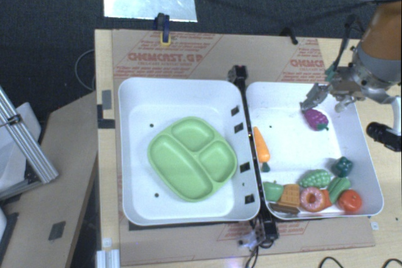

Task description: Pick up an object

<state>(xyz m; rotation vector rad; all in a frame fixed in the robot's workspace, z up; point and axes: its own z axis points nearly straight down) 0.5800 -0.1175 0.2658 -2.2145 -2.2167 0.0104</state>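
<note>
Purple toy (316, 118) beneath gripper (326, 99)

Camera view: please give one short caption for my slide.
KUKA arm's gripper above purple grapes in right bin; green divided plate in left bin.

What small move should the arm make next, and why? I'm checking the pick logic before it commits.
Probably a short descent straight onto the purple grapes. The end effector sits just above and beside them at the right bin's far end, and the grapes lie alone on bare floor, away from the clutter piled in the near corner. Nothing is between the fingers yet.
</note>
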